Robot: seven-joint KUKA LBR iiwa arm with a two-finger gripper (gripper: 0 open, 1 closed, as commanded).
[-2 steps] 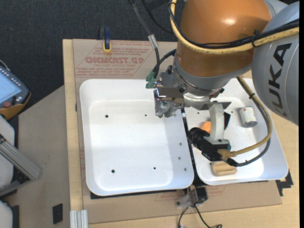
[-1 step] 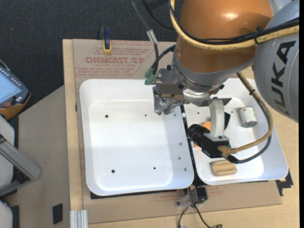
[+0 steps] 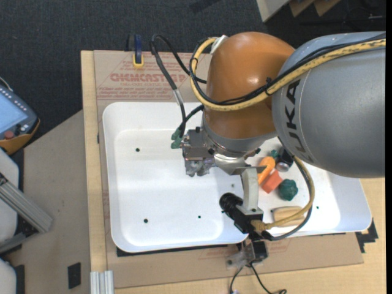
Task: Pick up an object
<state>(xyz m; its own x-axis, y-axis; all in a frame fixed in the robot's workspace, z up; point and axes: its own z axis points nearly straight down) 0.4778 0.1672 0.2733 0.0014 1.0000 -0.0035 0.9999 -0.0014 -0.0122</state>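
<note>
At the lower right of the frame, the right bin (image 3: 355, 213) holds a tan piece (image 3: 288, 213), a green lump (image 3: 288, 190) and an orange block (image 3: 270, 180), all candidates for picking. Further up, the gripper (image 3: 196, 163) hangs over the left bin (image 3: 122, 164). I cannot tell how far open it is or whether it holds anything. I judge no pick confirmed.

Robotics lab, KUKA arm (image 3: 343, 103), white bins (image 3: 153, 185) on bench (image 3: 95, 225), dark carpet (image 3: 55, 23)
</note>
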